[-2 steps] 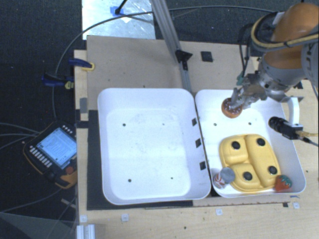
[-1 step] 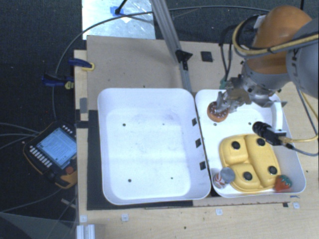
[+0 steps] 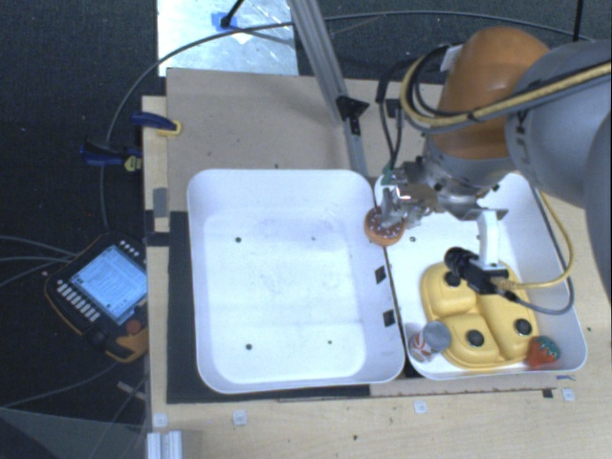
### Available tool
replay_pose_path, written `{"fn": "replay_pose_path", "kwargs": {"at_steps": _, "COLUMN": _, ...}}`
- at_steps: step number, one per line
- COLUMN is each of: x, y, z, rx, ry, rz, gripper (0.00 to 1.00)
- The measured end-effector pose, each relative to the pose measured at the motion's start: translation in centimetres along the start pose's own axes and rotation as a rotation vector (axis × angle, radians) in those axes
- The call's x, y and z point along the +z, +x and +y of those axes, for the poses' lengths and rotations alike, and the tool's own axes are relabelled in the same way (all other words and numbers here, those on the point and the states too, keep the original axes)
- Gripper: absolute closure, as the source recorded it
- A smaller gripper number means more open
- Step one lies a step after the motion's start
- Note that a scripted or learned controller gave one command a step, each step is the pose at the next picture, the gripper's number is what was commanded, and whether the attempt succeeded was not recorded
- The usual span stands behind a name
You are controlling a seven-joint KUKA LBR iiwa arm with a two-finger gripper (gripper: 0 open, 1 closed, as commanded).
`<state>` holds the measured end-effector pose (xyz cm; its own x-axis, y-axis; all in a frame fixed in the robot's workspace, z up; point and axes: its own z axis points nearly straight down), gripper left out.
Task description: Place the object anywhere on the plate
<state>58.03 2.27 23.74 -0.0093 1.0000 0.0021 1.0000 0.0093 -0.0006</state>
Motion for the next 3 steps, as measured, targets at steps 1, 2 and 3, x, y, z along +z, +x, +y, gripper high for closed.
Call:
{"fn": "replay_pose_path", "kwargs": {"at_steps": 1, "x": -0.1, "y": 4.3, "z": -1.1, "rx": 0.000, "ry": 0.000, "rz": 0.000, "gripper": 1.00}}
{"fn": "replay_pose_path", "kwargs": {"at_steps": 2, "x": 1.5, "y": 9.2, "z": -1.9, "rx": 0.000, "ry": 0.001, "rz": 0.000, "gripper": 1.00}}
{"fn": "replay_pose_path", "kwargs": {"at_steps": 3, "x": 1.4, "y": 8.9, "z": -1.8, "rx": 0.005, "ry": 0.000, "rz": -0.001, "gripper": 0.00}}
